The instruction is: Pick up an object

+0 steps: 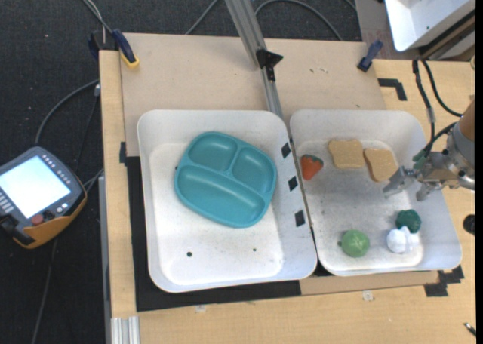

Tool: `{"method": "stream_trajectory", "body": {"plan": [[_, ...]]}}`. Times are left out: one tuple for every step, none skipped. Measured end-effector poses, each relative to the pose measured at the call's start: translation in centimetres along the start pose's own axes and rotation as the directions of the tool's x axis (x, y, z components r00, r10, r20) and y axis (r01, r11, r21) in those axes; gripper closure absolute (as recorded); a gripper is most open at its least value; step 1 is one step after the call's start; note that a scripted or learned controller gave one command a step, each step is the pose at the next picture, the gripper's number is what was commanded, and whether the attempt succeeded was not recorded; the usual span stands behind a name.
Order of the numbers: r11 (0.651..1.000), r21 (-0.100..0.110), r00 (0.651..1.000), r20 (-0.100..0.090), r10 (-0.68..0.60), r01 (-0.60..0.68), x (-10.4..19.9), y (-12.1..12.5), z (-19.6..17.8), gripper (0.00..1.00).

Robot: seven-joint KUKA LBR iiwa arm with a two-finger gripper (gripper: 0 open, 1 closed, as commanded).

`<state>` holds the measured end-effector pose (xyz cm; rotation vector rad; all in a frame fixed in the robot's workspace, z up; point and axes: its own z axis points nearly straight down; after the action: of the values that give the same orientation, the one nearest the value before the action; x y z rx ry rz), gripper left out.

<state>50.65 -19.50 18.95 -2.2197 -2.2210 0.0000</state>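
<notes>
The right bin [332, 256] holds several small objects. Two tan bread-like pieces [347, 154] [379, 161] lie at the back, and a red and orange piece [311, 167] rests by the left wall. At the front are a green ball [354, 242], a dark green piece [408, 219] and a white piece [400, 241]. My gripper [406, 186] hangs over the bin's right side, just right of the second tan piece and above the dark green one. It is open, with nothing between its fingers.
The left bin [162, 259] holds a teal divided plate [226, 177]. A metal pole [249, 18] slants down to the gap between the bins. A handheld screen unit [34, 195] lies off the bench at the left. Blue clamps [124, 50] [370, 54] grip the back edge.
</notes>
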Motion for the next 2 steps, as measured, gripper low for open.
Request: {"method": "stream_trajectory", "body": {"plan": [[1.0,0.005,1.0,-0.002,0.001,-0.001,-0.3,-0.4,4.3,0.0],[1.0,0.006,1.0,-0.003,0.0,0.0,0.6,0.1,10.0,0.0]]}}
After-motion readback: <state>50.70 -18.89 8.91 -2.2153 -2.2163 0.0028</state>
